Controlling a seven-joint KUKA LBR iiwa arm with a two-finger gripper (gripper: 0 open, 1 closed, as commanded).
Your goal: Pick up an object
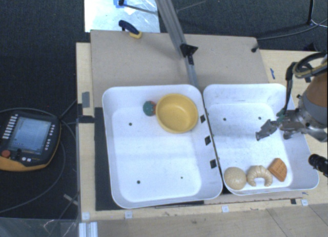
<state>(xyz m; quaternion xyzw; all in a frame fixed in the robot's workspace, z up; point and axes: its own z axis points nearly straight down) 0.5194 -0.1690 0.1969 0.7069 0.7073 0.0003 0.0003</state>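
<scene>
The bench [225, 51] carries two white bins: the left bin [154, 179] lies well off to the gripper's left, and the right bin [241, 103] sits under the gripper [264, 131], whose arm [312, 103] is cut off at the right edge. Whether the gripper is clenched or released I cannot tell, as its dark tips blur together. Far left sits a yellow bowl [177, 113] with a half-hidden teal ball [148, 108] beside it; just below the gripper lie a round bun [235, 177], a croissant [260, 175] and a small waffle-like piece [278, 169].

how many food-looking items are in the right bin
3, in a row along the near edge of the right bin: a round bun at the left, a croissant in the middle, a waffle-like piece at the right. Nothing looks hidden.
</scene>
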